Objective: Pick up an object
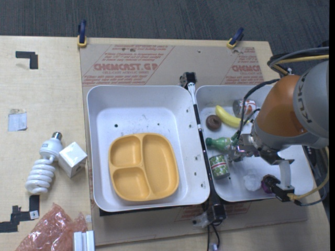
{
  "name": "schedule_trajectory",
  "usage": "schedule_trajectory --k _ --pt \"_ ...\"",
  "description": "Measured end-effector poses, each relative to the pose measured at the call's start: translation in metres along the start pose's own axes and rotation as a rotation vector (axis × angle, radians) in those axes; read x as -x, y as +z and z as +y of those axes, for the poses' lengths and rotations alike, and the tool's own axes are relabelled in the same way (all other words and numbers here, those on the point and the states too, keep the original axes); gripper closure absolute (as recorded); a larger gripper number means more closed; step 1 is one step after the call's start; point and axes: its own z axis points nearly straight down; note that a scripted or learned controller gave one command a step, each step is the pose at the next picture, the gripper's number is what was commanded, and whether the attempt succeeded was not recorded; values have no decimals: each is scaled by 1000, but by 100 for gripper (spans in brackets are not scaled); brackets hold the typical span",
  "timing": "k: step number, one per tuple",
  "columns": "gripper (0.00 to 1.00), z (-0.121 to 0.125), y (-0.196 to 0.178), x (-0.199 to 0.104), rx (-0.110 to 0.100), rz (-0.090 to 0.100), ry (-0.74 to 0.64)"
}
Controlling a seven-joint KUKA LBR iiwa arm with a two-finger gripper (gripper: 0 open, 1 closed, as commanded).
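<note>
Objects for the pick lie in the right bin (309, 184), but the desk's left comes first. On its bare left part a spiral light bulb (43, 166) lies with its base toward the upper right, touching a small white cube (73, 158); below them sits a crumpled red mesh bag (55, 226). The left bin (99, 119) holds a yellow divided plate (143, 166) near its front wall, with open white floor behind it.

Across the shared rim, a brown round piece (213, 122) lies near the right bin's left wall. A banana (227, 116) lies beside it, long axis running from upper left to lower right. Below, a green bottle (219, 143) lies on its side, long axis left to right. A small patterned can (220, 167) sits just under it, close to the left wall. The claw (237, 149) shows at the bottle's right end, just above the can; whether its fingers are apart or together I cannot tell, since the wrist hides them. A clear crumpled piece (252, 182) and a dark purple item (270, 182) lie toward the front wall. The arm (285, 114) covers much of the bin's middle and right.
</note>
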Motion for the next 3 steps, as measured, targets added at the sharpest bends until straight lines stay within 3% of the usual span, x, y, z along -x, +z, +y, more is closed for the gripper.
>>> schedule_trajectory --k 2,3 --pt "0 126 -1 18 0 -1 -4" --pt "0 61 0 31 0 0 0"
